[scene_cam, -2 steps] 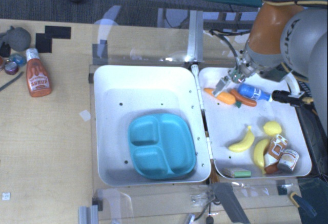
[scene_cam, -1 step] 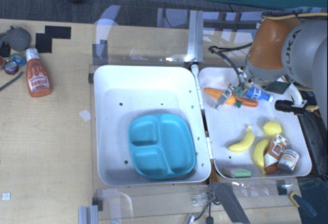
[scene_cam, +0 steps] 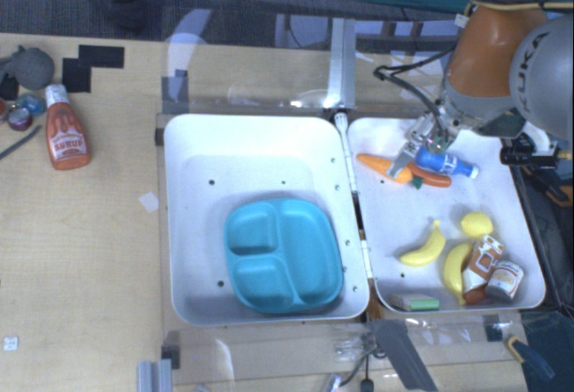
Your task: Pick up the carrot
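Carrot: the carrot [scene_cam: 380, 165] lay on its side near the far wall of the right bin [scene_cam: 529, 229], its narrow end pointing toward the divider between the bins.
Gripper: the gripper [scene_cam: 405, 163] hung directly over the carrot's thick end, touching or nearly so; whether it stood apart or together could not be told from the camera view.
Crowding: a blue object [scene_cam: 446, 165] lay just beside the carrot, under the wrist, with an orange-red piece [scene_cam: 434, 181] at its near edge.
Risk, wrong catch: the blue object could likely be pinched or dragged along, because it lay so close to the grasp point.
Risk, slip: the carrot's taper and round body could probably let it roll or squirt out if gripped near the tip.
Risk, push: a descent slightly off could shove the carrot against the bin wall.
Count, bins: two, the left bin [scene_cam: 193, 202] holding one blue divided plate [scene_cam: 282, 254].
Count, fruit: two bananas [scene_cam: 424, 248], one lemon [scene_cam: 477, 223].
Count, worktop [scene_cam: 81, 274]: one ketchup bottle [scene_cam: 66, 138].
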Action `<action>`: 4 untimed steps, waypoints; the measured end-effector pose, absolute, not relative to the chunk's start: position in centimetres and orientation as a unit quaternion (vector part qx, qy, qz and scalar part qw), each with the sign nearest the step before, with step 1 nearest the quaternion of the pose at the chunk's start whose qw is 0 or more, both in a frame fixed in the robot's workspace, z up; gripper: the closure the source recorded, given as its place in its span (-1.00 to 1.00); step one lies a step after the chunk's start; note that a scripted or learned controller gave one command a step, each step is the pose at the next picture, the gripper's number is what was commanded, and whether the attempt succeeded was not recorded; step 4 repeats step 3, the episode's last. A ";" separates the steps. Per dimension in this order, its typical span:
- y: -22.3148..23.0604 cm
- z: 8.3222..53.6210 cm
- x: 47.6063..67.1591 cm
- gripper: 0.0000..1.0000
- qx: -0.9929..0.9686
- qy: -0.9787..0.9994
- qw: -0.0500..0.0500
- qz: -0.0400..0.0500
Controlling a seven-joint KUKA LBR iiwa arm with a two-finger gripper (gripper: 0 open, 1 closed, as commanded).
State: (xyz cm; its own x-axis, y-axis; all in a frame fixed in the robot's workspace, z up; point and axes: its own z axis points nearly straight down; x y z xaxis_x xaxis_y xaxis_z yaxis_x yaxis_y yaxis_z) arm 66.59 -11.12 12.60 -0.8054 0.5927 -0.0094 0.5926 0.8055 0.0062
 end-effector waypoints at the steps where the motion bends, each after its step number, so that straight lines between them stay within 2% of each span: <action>1: -11.9 8.8 65.4 -1.00 0.244 0.970 0.002 0.000; 2: -11.7 10.2 65.8 1.00 0.245 0.969 0.008 0.003; 3: -6.7 18.7 60.7 1.00 0.264 0.965 0.004 0.001; 4: -6.7 18.7 60.7 1.00 0.264 0.965 0.004 0.001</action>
